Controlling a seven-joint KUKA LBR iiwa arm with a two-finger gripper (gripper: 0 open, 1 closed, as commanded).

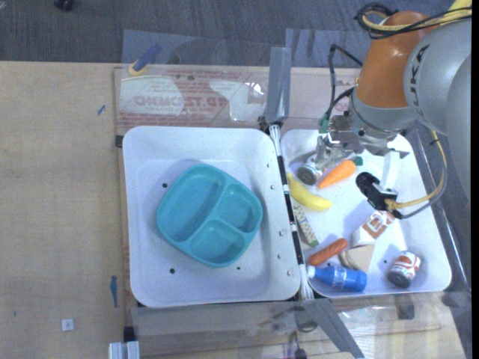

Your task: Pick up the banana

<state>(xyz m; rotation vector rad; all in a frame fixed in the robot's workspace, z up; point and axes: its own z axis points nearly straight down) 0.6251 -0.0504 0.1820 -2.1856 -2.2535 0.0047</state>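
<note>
Teal tray (209, 214) in L bin (142, 200), carrot (338, 173), blue bottle (340, 278) (R bin (438, 268))
</note>
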